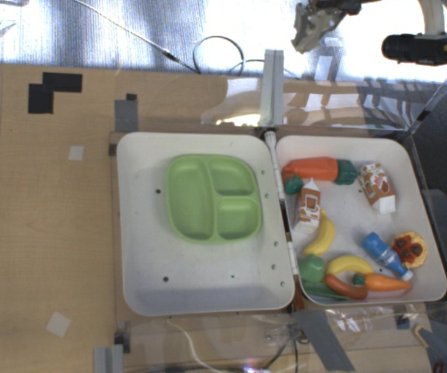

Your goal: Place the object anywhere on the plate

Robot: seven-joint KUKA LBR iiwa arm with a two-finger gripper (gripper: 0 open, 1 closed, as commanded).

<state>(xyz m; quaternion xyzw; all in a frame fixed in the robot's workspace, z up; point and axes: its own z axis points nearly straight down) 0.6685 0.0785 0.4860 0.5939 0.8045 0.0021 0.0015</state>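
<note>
Gripper (pixel 310 28), finger state unclear, hangs well beyond the green plate (pixel 213 197), which lies in the left bin (pixel 141 231) on the wooden bench (pixel 44 231).

— Any lettering you can make out down there?

— Nothing legible. The two small cartons in the right bin (pixel 433 208), one (pixel 309 206) near the centre divider and one (pixel 378 186) toward the upper right, carry brown printed patches, too blurred to read.

— The blue bottle (pixel 384 255)?

— No readable label. The black squares (pixel 52 90) on the bench at upper left are plain shapes, not characters.
</note>
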